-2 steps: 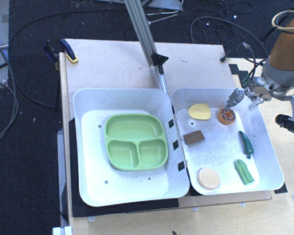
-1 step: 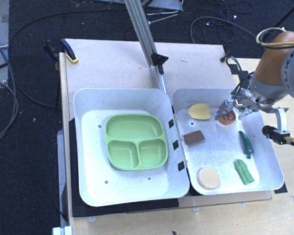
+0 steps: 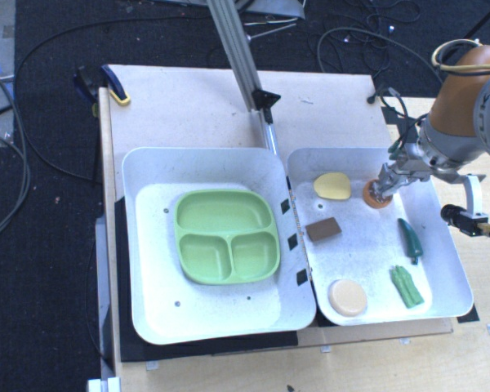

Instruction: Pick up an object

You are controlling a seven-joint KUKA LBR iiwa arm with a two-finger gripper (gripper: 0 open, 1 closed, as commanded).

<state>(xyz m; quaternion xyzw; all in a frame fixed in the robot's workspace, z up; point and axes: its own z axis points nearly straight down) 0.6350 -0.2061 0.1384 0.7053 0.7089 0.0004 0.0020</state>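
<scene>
The counter [image 3: 188,96] carries two shallow white bins side by side. The left bin [image 3: 147,186] contains one green divided tray [image 3: 227,236] with three compartments: one long compartment at its far side and two smaller ones at its near side.

All positions below are given relative to the brown block [image 3: 323,229], which lies in the right bin [image 3: 449,276] close to that bin's left wall.

- Yellow rounded piece [image 3: 333,186]: beyond the block, toward the far wall of the bin, near but not touching.
- Orange round object [image 3: 378,196]: beyond and to the right of the block, just beside the yellow piece on its right.
- Cream disc [image 3: 348,296]: on the near side of the block, close to the near wall of the bin.
- Dark teal slender item [image 3: 411,240]: to the right of the block, well apart from it, lying roughly along the bin's depth.
- Light green ridged item [image 3: 407,287]: to the right and nearer than the block, just on the near side of the teal item.

The arm [image 3: 461,109] reaches in from the right side. The hand [image 3: 381,188] is positioned directly at the orange round object, with its tip overlapping that object's upper edge. At this angle I cannot tell how far apart the hand's digits are, nor whether anything is gripped between them. The orange object appears to rest on the bin floor.
</scene>
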